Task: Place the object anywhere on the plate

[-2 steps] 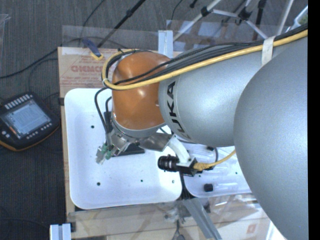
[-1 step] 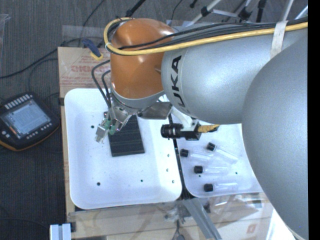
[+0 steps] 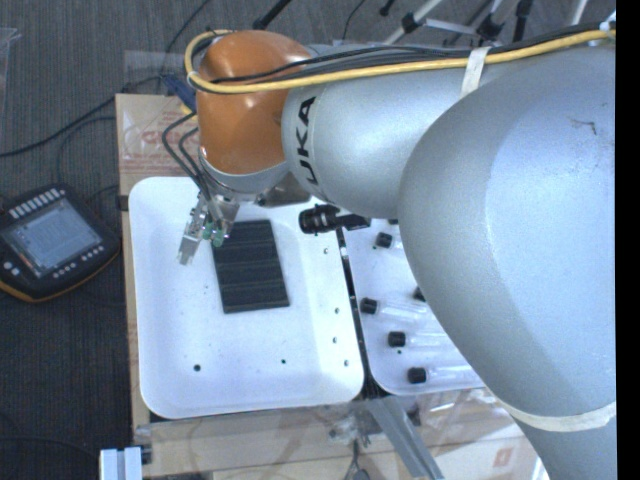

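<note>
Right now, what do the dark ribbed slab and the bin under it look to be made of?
The dark ribbed slab: probably rubber or matte plastic; black, dull, no glare, with parallel grooves across it. The left bin: likely moulded plastic; smooth white, faintly glossy, with rounded corners and a raised rim.

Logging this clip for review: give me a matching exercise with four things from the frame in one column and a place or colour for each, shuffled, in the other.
Things:
1. tool
2. dark ribbed plate
3. handheld control pendant
4. yellow cable

Places or colours:
A. on the dark floor, left of the bench
B. lying flat in the left white bin
C. running along the top of the grey arm
D. over the left bin, at the plate's upper left corner

Pairs: 1-D, 2-B, 3-A, 4-C
</note>
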{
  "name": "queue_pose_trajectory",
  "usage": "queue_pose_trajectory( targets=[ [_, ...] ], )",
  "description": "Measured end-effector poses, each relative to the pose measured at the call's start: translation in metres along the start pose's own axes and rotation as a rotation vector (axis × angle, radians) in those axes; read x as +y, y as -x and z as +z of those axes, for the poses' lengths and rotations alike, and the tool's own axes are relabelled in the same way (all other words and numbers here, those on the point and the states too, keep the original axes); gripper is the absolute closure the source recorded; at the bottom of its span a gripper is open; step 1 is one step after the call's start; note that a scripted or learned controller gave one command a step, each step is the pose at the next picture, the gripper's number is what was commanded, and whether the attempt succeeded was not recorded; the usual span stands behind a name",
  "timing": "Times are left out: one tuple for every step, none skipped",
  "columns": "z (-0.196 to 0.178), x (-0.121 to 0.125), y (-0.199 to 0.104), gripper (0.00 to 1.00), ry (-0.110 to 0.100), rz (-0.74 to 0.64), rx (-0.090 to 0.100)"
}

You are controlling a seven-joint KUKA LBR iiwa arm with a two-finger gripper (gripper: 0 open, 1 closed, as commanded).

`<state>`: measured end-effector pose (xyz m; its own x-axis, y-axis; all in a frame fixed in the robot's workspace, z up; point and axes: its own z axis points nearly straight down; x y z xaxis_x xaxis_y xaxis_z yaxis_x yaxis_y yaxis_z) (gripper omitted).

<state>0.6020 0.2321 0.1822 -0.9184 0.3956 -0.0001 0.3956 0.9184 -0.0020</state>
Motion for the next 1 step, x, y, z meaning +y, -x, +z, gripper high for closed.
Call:
queue_pose_trajectory(
  targets=[
    [-0.0861, 0.0105, 0.0222, 1.0, 0.004, -0.5, -0.003]
  ],
)
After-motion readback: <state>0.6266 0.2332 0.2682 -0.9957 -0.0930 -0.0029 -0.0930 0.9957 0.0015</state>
